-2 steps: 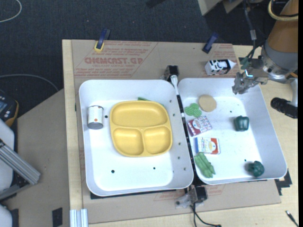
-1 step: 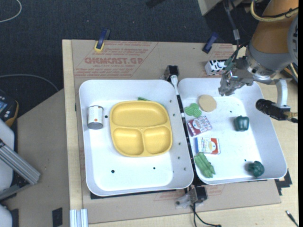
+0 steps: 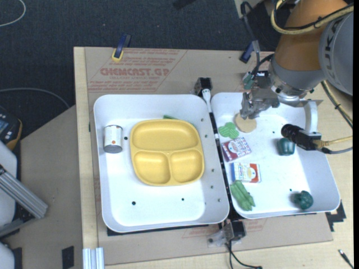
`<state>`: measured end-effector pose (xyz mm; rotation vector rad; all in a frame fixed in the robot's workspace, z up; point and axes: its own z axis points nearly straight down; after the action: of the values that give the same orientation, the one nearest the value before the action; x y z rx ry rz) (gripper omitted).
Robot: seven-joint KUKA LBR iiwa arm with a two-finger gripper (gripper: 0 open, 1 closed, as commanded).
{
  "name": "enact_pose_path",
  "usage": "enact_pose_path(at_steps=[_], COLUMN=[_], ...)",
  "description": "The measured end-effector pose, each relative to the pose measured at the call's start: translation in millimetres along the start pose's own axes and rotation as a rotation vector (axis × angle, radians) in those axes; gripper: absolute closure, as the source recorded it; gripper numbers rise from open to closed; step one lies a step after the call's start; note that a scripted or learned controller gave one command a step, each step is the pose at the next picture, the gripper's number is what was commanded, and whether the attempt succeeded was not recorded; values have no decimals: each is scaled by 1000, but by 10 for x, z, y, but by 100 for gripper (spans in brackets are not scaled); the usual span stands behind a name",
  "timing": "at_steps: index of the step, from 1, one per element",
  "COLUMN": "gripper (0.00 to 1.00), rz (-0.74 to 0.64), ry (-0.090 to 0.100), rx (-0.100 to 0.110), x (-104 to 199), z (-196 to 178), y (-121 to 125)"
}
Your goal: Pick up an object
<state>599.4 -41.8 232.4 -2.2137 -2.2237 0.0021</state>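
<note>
The grey arm's tool (image 3: 250, 110) hangs low over the right shallow white bin (image 3: 320, 178), its tip at a flat round tan disc (image 3: 245, 124) beside a green leaf-shaped piece (image 3: 228, 130); whether it grips anything cannot be told

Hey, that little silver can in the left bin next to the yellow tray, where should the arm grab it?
Grip the silver can across its round body, coming straight down. It lies on its side beside the yellow tray, so set the jaws across its width, not its ends.
</note>
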Motion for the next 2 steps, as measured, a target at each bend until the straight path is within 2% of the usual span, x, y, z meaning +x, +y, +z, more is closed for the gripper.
enact_pose_path(at_steps=[1,2], gripper=[100,100], rz=[6,5], ry=[-2,-2], rx=[1,0], x=[-157,-139], z=[88,133], y=[18,23])
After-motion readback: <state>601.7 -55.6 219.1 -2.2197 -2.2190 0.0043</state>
